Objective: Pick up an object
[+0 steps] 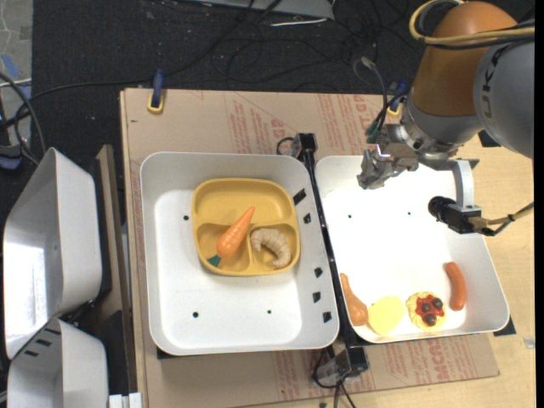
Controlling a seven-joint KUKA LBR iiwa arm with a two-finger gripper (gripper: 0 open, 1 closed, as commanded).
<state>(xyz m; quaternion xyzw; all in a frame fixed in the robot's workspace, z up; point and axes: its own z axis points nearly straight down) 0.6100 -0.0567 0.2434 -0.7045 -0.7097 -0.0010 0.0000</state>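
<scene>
My gripper hangs over the far left part of the right bin, with nothing visible between its fingers. Along that bin's near edge lie an orange drumstick-shaped piece, a pale yellow round slice, a small yellow tart with red and dark berries and a red sausage. All of them sit well below the gripper in the view. In the left bin a yellow divided plate holds a carrot and a pale shrimp-like piece.
Both bins rest on a cardboard sheet on the bench. A divider with black clips runs between the bins. White containers stand at the left edge. Cables lie on the dark floor beyond.
</scene>
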